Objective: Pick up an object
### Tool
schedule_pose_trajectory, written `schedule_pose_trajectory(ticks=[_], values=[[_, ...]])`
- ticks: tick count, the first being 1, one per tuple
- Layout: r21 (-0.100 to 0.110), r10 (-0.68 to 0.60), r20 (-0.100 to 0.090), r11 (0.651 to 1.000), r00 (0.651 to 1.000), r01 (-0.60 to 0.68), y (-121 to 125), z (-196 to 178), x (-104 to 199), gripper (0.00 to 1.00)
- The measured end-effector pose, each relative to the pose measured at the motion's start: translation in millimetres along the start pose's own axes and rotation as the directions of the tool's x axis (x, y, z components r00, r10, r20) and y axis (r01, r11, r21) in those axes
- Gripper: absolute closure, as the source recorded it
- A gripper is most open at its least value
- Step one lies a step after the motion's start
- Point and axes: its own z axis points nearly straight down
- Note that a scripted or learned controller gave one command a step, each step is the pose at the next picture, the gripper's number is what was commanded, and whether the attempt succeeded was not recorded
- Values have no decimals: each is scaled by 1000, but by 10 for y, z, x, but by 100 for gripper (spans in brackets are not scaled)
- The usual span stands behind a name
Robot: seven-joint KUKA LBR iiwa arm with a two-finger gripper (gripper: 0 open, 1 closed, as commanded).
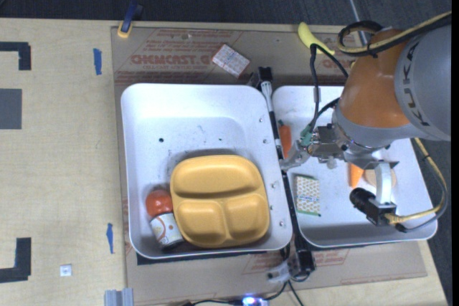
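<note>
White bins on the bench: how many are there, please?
2. The left white bin holds a yellow tray and a small orange-capped bottle. The right white bin lies beside it, under the arm, which hides part of it.

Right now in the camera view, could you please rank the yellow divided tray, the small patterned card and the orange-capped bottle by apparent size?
1. Yellow divided tray, by far the largest.
2. Orange-capped bottle, partly hidden behind the tray.
3. Small patterned card, close to the bottle, so this order is unsure.
</note>
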Motion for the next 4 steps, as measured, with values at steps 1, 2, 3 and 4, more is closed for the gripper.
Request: schedule_pose_trajectory(ticks=[1,2,3,4], values=[[0,3,1,1000,1000,-3,-358,803,-797,0],[-2,-1,-7,1000,1000,1,-339,959,-759,0],[-4,-2,-7,1000,1000,2,-334,960,-783,0],[-13,-1,-6,1000,1000,1,-307,843,-785,100]])
